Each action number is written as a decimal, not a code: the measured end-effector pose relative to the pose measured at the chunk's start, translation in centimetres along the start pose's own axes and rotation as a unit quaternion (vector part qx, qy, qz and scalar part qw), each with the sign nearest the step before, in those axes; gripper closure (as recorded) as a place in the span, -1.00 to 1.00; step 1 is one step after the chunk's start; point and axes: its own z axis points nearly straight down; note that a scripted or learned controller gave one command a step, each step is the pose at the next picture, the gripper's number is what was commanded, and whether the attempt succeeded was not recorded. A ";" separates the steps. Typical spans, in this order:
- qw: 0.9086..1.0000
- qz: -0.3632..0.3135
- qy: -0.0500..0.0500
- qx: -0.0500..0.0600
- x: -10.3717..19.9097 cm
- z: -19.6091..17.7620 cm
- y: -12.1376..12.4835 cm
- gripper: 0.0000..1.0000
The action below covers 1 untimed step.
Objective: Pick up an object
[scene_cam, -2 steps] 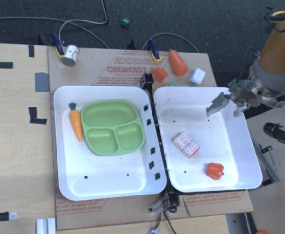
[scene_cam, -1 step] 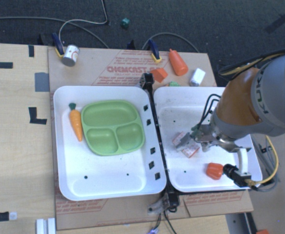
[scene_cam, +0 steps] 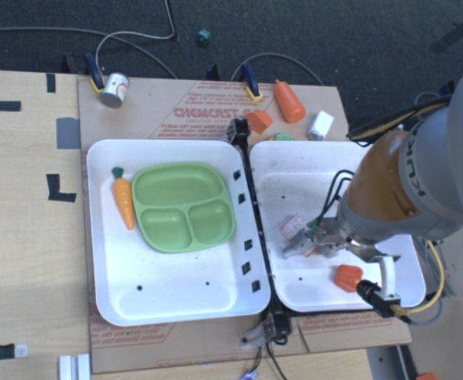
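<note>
Bins sit side by side on the surface [scene_cam: 25,212], and the grey arm [scene_cam: 421,180] reaches in from the right over the right bin [scene_cam: 294,291]. Its gripper [scene_cam: 310,240] hangs low inside that bin, right at a small pale object [scene_cam: 292,226] with reddish marks lying on the bin floor. Whether the fingers are spread or closed cannot be told, and the object cannot be seen between them. An orange-red piece [scene_cam: 347,276] lies near the bin's front wall, just beside the wrist.

The left bin [scene_cam: 168,303] holds a green divided plate [scene_cam: 184,206], with a toy carrot [scene_cam: 123,199] lying touching its left edge. Behind the bins, on the cardboard sheet [scene_cam: 199,113], rest an orange bottle-shaped toy [scene_cam: 290,102], a small orange block [scene_cam: 259,122], a white cube [scene_cam: 321,124] and a small can [scene_cam: 115,89].
</note>
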 end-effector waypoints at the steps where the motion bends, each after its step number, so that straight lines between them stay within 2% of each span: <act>1: 1.000 0.001 -0.001 0.000 -3.0 -11.1 0.4 -1.00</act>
